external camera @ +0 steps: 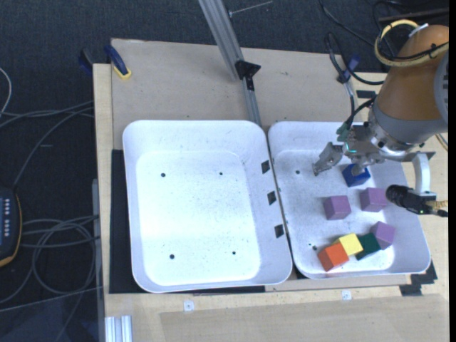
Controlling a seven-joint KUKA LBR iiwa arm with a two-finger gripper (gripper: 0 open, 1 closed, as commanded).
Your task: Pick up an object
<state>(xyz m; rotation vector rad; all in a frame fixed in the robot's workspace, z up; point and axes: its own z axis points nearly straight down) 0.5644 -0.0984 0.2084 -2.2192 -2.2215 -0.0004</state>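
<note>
Risk, as I read it, is a miss: my pincer (344, 159) hangs spread wide and holding nothing in the right bin (299, 258), near the table's right edge, with the blue block (355, 175) just under one finger, easily nudged away.

3 purple blocks (336, 206), 2 white bins (142, 148)

Purple cubes (336, 206); blue block (355, 174); white bins (142, 137).

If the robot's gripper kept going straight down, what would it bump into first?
Probably the small blue block, which sits right under the two-finger gripper in the right white bin; depth is hard to judge.
</note>
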